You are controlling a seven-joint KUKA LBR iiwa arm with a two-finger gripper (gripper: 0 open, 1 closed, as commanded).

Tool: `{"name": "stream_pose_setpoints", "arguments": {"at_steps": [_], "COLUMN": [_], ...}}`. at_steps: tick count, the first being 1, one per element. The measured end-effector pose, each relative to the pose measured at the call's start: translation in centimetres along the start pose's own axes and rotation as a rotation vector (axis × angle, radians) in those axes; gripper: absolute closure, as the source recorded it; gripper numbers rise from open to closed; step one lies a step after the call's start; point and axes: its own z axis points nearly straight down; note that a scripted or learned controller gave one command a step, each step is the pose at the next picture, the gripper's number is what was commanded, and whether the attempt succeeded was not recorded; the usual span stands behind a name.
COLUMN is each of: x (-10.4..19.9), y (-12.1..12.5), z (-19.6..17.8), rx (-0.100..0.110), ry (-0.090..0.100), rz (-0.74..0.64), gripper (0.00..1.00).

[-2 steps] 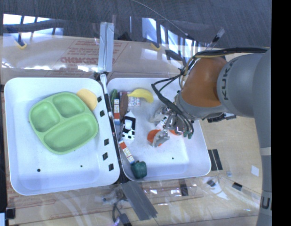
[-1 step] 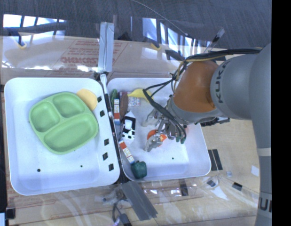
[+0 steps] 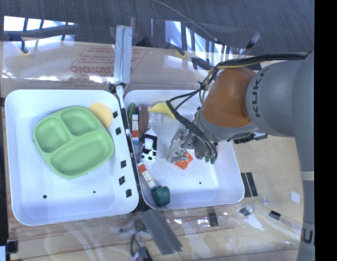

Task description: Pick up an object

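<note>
My pincer hangs low in the right shallow white bin, just above a small flat orange piece; I cannot tell its state or the piece's long axis. My grey arm reads "KU". Red print on the cardboard behind is illegible.

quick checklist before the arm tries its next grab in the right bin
1. Gripper over the right bin: ok.
2. Orange piece right under the gripper: ok.
3. Anything held between the jaws: cannot tell.
4. Jaws open or shut: cannot tell.
5. Other targets along the left wall, green pepper and banana: ok.
6. Green plate in the left bin, away from the arm: ok.
</note>
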Motion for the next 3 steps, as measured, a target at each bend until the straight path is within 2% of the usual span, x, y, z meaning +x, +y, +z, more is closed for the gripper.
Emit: {"name": "stream_pose_setpoints", "arguments": {"at_steps": [1,2,3], "x": [-3.6,-8.5,-6.5], "y": [1.1,4.2,-2.6], "z": [-16.7,-16.2,-5.2], "rx": [0.003,0.001,0.001], "ry": [-0.014,-0.004,0.008], "rz": [-0.125,-0.032,-0.086], "gripper": [1.0,1.0,1.0]}}
